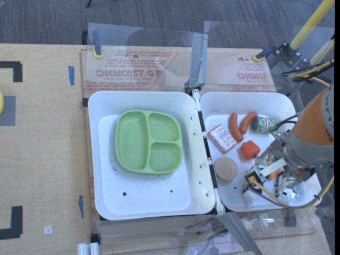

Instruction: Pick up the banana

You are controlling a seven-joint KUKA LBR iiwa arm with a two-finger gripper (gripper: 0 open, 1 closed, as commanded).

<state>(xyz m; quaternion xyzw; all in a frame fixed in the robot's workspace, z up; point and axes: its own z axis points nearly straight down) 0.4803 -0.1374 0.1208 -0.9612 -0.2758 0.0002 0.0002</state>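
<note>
Where the grey arm (313, 142) with its orange band comes down over the near right part of the right bin (249, 96), the gripper (271, 175) is lost in a tangle of cables and brackets, so it cannot be told whether it is apart or together. The banana cannot be made out with certainty; a pale yellowish sliver (274, 167) is seen at the gripper, mostly covered. Just beside it, a red-orange lump (249, 150) and a flat tan disc (226, 168) are found. Farther back, a red-and-white packet (222, 137), two smooth sausages (234, 127) and a small green-and-white container (264, 124) are laid. A glossy green three-part plate (149, 141) is set in the left bin (96, 142). Both bins are carried by a pale wooden tabletop (42, 158).
</note>
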